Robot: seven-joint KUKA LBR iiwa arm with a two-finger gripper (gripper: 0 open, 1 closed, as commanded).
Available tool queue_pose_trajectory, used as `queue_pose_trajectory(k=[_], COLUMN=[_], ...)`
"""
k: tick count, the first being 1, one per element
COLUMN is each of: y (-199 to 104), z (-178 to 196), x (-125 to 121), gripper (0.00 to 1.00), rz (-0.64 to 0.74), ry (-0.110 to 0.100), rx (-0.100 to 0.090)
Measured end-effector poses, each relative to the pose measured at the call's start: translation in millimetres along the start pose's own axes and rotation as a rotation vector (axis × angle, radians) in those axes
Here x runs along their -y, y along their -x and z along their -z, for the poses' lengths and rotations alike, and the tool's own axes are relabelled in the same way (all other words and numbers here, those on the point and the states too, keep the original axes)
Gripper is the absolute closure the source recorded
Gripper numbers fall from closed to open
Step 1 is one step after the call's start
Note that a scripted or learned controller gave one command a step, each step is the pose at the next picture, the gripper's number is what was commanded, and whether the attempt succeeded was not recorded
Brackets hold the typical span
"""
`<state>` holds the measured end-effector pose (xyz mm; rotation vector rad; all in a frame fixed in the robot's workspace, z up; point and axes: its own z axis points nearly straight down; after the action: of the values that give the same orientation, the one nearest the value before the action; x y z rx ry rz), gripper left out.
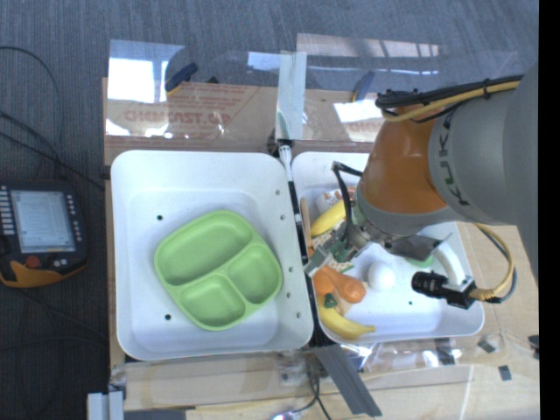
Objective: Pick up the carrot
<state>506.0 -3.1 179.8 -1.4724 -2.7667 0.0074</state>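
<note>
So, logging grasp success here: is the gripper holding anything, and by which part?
Cannot be told: the gripper sits just above the carrot, its tips too blurred.

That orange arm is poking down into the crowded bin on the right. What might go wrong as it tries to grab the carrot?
The carrot lies tight against a banana and close to a white egg-like thing, so the gripper might pinch or nudge a neighbour instead. The carrot also sits near the bin's left wall, which may leave little room around it. The arm hides part of the bin, so other clutter there could get bumped.
</note>
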Motion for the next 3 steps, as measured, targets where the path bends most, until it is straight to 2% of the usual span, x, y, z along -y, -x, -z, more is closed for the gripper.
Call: queue_pose_trajectory(k=[1,2,3], y=[-22.3,-0.6,-0.5], z=[117.5,7.8,15.9], x=[10.7,27.5,25.8], gripper=[1.0,1.0,1.0], rz=[0.386,0.596,0.598], ry=[0.005,-0.001,-0.001], rx=[0.006,-0.001,-0.001])
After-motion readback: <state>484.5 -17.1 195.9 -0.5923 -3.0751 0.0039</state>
